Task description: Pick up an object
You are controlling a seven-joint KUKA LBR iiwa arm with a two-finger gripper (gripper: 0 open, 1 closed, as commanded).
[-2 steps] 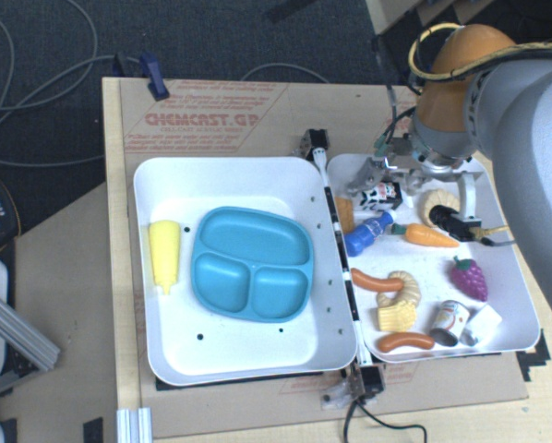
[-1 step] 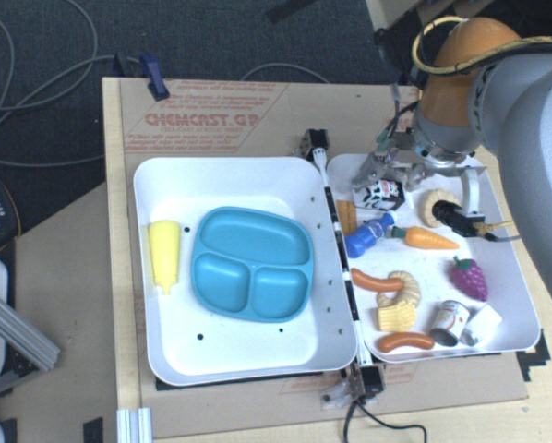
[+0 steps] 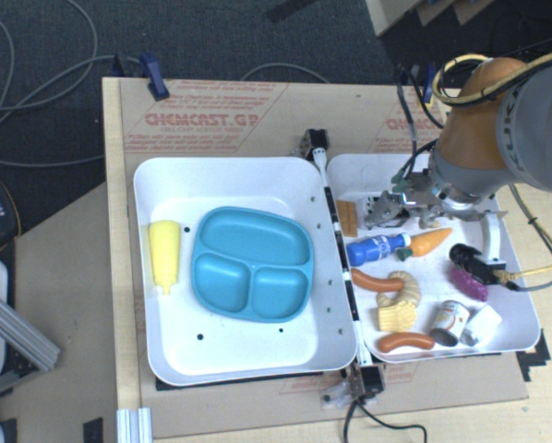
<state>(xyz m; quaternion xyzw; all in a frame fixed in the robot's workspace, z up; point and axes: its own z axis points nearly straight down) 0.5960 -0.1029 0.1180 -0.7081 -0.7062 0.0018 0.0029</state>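
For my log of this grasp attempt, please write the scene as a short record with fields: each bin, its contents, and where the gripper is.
left bin: blue divided plate; yellow bottle beside it
right bin: blue bottle, toy carrot, two sausages, purple object, small can
gripper: low over far left part of right bin, near blue bottle
held object: none visible
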